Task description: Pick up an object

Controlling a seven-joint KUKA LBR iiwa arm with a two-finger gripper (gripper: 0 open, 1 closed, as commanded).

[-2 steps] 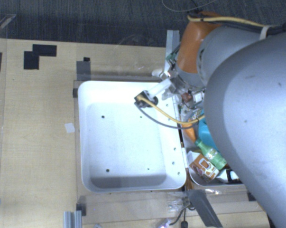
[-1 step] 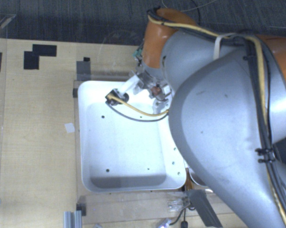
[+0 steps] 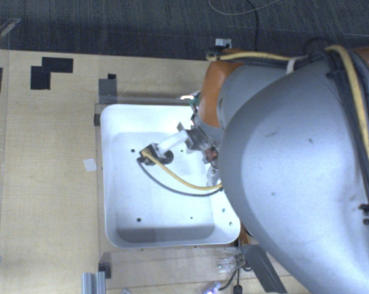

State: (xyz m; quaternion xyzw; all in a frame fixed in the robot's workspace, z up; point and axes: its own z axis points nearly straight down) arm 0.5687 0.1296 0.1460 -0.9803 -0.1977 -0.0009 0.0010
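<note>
On the pale bench [image 3: 49, 195], a shallow white bin [image 3: 111, 176], with a few small dark specks [image 3: 138, 220] on its floor toward the near edge and the left wall. Over the bin's right edge, the gripper [image 3: 199, 141], low beneath the bulky grey arm [image 3: 294, 164] and its orange band [image 3: 210, 97]. Cannot tell whether clenched or released, nor whether grasping anything. Just beside it, a small reddish-brown bit [image 3: 212, 155]; cannot tell if that is an object to pick. Toward the bench's far left corner, black blocky marks [image 3: 49, 72], not legible as writing.
</note>
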